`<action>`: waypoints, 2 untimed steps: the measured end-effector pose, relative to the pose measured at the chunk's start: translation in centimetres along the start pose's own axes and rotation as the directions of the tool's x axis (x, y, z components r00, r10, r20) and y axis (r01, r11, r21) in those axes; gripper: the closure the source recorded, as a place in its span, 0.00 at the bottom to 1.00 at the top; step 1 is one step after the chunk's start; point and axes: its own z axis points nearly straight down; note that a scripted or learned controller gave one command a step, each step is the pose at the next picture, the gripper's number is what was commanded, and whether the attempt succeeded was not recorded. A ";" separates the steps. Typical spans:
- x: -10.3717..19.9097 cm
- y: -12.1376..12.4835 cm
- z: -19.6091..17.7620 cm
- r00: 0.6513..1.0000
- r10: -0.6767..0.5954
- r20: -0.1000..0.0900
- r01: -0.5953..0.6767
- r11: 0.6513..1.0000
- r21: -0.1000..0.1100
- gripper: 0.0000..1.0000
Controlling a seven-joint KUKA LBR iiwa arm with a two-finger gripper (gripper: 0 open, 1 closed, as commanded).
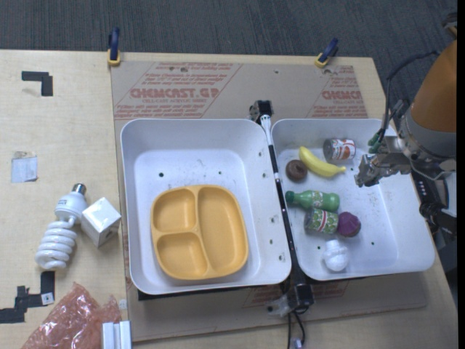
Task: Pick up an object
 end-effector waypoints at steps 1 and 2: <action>1.1 -3.2 14.1 1.000 0.003 -0.001 -0.003 1.000 0.001 0.00; 3.2 -2.0 14.1 1.000 0.002 -0.001 -0.002 1.000 0.000 0.00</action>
